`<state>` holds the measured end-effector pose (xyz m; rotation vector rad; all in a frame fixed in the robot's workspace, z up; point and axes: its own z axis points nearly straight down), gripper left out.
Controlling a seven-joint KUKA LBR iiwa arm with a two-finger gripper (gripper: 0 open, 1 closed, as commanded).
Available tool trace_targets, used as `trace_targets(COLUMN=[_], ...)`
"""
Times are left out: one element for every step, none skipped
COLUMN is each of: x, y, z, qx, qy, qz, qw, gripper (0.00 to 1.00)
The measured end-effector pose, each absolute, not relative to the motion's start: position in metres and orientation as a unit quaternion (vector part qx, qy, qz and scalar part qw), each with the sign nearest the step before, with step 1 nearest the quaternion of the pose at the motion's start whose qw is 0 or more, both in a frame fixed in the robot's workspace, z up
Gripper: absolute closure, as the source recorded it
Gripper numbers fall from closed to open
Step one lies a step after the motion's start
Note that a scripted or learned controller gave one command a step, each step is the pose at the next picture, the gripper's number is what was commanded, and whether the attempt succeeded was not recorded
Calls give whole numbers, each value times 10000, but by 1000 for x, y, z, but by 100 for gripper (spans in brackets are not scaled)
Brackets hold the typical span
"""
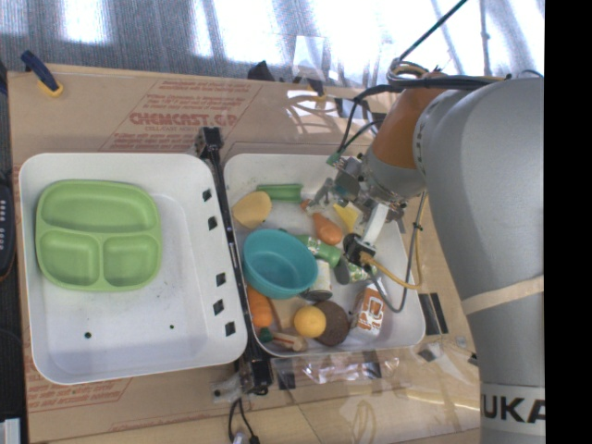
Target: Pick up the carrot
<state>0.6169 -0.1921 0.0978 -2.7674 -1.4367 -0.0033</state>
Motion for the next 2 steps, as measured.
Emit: trace_targets(x=[603, 601], y=[-192, -194], z=[98, 181], qx=[-8535, -7541], qy=[-5210, -6568], qz=[-48, 15], qw=[64, -3], gripper=[0, 0])
